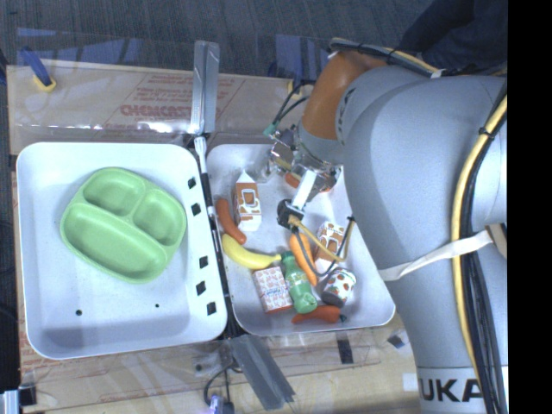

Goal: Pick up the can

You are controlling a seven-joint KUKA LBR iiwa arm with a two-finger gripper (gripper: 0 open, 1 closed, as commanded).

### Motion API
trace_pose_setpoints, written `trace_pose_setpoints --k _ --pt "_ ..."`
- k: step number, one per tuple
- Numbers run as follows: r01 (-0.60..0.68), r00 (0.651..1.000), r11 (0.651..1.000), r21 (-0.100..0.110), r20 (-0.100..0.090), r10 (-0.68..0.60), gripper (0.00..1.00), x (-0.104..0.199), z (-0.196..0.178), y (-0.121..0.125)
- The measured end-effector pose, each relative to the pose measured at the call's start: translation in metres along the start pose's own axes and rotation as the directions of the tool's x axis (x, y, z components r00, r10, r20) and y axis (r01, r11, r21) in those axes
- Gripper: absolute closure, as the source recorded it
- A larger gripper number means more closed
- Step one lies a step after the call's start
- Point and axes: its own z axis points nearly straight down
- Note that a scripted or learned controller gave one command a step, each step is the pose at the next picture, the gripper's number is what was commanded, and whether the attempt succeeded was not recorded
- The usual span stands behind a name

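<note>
White bin (366, 313) on the right holds the can (338, 286) near its front corner; the end effector (291, 212) hangs over the clutter, its grip impossible to judge.

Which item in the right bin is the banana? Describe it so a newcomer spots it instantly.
Start at the right bin, the crowded one. Along its left wall, halfway down, lies the banana, below the white carton. It is the single plain yellow curved piece; the hotdog touching its upper end is reddish and straighter.
</note>
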Motion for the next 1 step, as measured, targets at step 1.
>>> trace_pose_setpoints --k 1 --pt "0.007 1.000 1.000 0.007 0.003 -0.007 1.00 0.0003 -0.0063 -0.0011"
